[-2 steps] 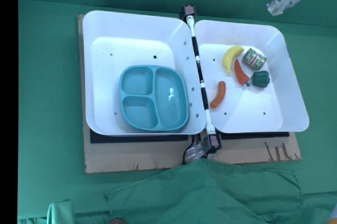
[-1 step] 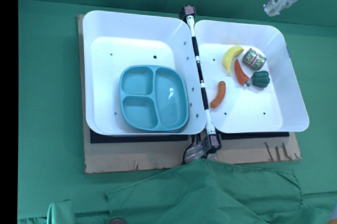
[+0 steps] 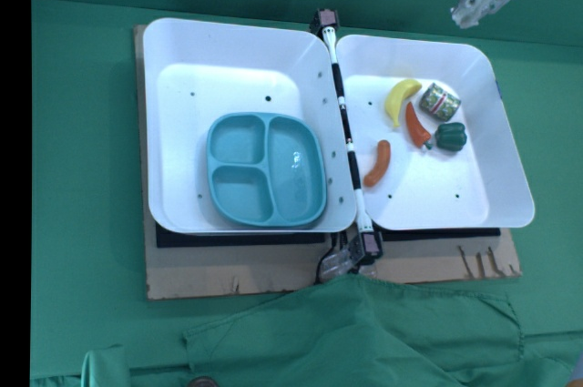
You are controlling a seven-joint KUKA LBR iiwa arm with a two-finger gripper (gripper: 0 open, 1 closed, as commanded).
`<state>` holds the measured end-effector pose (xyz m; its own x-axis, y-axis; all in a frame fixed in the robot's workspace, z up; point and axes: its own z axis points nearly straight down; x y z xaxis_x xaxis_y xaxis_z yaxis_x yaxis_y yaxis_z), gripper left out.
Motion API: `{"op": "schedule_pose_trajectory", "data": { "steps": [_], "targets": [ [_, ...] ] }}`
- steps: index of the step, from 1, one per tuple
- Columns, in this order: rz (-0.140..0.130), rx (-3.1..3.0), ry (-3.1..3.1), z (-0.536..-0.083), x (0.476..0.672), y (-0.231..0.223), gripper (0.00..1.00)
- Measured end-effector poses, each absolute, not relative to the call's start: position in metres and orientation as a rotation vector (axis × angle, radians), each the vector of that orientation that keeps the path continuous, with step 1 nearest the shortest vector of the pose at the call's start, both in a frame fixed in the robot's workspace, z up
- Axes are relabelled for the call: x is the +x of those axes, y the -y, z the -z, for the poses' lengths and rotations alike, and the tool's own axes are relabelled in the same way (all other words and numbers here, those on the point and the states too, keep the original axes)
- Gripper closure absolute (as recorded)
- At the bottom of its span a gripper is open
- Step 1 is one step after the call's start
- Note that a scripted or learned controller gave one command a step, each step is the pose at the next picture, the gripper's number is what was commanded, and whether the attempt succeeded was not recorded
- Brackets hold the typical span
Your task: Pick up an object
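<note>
1. The gripper (image 3: 472, 5) hangs above the far right corner of the right bin (image 3: 510, 194), clear of the bin and grasping nothing; whether it is released or clenched cannot be told.
2. Below and to the left of the gripper, inside that bin, lie a yellow banana (image 3: 400, 99), a small can (image 3: 440, 101), a carrot (image 3: 417, 127) and a green pepper (image 3: 451, 137), clustered close together.
3. An orange sausage (image 3: 377, 164) lies farther from the gripper, near the divider.
4. The left bin (image 3: 182, 57) holds a teal divided plate (image 3: 266, 168), well apart from the gripper.
</note>
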<state>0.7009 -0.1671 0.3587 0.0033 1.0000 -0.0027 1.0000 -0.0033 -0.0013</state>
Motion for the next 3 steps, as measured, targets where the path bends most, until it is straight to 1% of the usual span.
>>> {"op": "schedule_pose_trajectory", "data": {
  "steps": [3],
  "targets": [
    [0.011,2.225,-2.2,-0.391,0.705,0.17,1.0]
  ]
}}
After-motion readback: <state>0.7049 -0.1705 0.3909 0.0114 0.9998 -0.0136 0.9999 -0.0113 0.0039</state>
